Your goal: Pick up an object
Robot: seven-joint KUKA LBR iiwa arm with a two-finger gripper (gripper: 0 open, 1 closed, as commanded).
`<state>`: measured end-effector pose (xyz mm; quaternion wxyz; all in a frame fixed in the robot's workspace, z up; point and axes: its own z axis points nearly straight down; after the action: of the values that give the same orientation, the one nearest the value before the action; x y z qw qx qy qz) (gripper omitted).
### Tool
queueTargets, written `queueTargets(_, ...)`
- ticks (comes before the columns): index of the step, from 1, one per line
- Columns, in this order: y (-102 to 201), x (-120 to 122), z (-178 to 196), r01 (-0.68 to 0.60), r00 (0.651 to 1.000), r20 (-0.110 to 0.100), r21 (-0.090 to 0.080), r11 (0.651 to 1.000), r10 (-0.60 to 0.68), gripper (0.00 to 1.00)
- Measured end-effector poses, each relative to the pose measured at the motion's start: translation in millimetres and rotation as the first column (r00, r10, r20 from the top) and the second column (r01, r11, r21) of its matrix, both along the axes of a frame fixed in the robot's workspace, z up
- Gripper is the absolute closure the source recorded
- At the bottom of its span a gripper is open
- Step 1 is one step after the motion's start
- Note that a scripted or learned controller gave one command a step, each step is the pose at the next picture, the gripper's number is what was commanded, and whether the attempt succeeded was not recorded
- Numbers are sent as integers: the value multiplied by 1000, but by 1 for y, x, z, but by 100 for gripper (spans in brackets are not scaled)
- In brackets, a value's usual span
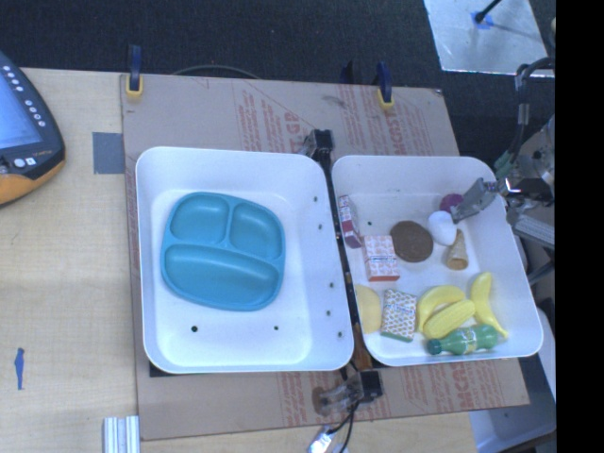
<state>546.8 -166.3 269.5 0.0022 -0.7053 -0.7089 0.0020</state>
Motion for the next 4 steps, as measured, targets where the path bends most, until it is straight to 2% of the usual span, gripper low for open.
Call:
queueTargets(1,8,29,-69,-4,1000,-5,1,1000,4,0)
queueTargets(2,26,56,-175,-2,1000,-2,1,1000,2,0)
queueTargets(3,67,95,-180,-5,1000,1,0,1000,5,0)
queueTargets(4,48,44,-180,2,1000,-5,0,1000,-2,0)
